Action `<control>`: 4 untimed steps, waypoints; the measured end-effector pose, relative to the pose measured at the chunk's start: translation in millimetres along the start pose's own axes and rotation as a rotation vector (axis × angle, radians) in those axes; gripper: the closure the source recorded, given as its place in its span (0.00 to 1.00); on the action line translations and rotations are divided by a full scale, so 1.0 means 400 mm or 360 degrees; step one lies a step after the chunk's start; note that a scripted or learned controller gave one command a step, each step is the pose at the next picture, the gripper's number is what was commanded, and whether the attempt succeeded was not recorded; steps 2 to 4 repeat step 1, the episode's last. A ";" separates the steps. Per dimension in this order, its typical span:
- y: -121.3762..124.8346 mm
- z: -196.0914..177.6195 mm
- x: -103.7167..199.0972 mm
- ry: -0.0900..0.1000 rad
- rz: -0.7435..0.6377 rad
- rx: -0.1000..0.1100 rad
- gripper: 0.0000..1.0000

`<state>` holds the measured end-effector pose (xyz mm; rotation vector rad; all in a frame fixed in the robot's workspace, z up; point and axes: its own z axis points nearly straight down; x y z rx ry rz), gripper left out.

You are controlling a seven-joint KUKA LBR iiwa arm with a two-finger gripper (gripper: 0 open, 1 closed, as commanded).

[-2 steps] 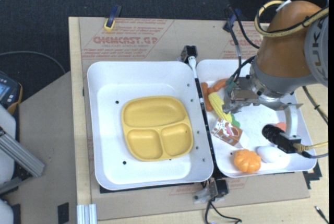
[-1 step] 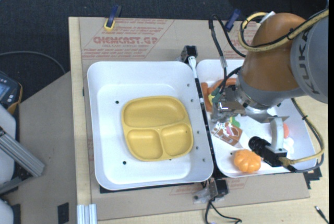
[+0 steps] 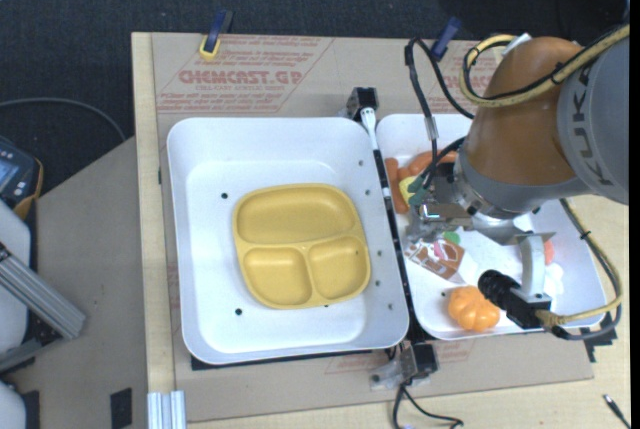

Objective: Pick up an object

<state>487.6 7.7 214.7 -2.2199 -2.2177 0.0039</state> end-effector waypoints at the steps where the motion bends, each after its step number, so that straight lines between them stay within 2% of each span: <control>1: -0.026 -0.039 -0.005 -0.0001 0.0001 -0.0009 1.00; 4: -0.026 -0.039 -0.005 -0.0001 0.0001 -0.0009 1.00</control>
